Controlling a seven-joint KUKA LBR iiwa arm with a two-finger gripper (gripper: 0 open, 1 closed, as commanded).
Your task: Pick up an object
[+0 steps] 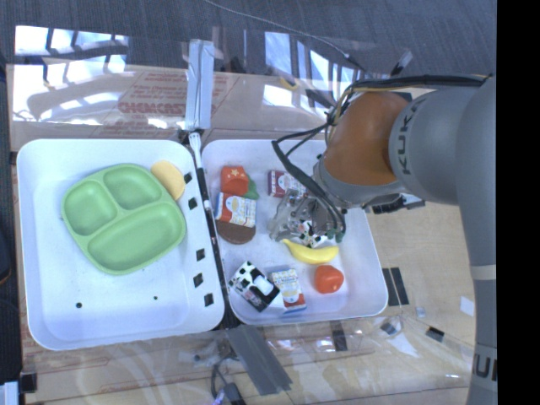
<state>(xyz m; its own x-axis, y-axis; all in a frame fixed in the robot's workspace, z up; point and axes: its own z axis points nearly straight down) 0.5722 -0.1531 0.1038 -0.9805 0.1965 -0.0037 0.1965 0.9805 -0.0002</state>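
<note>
Metalwork of the gripper (305, 223) hangs low in the right bin (364, 287), directly over the banana (311, 251), but the wrist and a tangle of cable blur the tip, and whether it is spread or closed I cannot tell; nothing can be seen caught in it, so I would not call anything held. The banana, lying flat just below the tip, seems the likeliest target, probably because it sits in the open middle of the bin with room on either side for a grasp. Close by it, the red tomato (329, 279) rests just to its lower right, near enough to be nudged if the descent drifts. Further out, a small carton (288, 288) and a black-and-white cow toy (253, 285) lie along the bin's near edge, a red-topped bottle (236, 201) lies against the left wall, and a dark red packet (279, 182) sits partly under the arm's shadow. Across the divider, the left bin (51, 310) carries a green divided plate (125, 218) with a yellow piece (170, 178) at its upper right corner, well clear of the work.
</note>
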